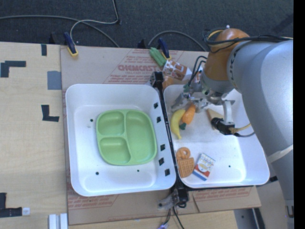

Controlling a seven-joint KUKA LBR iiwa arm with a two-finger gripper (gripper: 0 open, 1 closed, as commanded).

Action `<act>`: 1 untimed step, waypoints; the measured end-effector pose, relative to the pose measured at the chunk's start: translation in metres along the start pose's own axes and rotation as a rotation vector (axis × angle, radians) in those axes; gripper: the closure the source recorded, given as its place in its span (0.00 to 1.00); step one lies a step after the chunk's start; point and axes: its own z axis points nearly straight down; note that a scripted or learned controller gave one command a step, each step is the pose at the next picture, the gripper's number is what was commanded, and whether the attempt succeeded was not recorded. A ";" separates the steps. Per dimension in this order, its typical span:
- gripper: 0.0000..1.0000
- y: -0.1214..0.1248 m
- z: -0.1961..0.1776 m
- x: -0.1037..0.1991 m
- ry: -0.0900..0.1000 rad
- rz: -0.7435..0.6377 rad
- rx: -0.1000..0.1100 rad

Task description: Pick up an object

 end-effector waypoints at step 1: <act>0.00 -0.019 0.000 -0.010 0.000 0.000 -0.001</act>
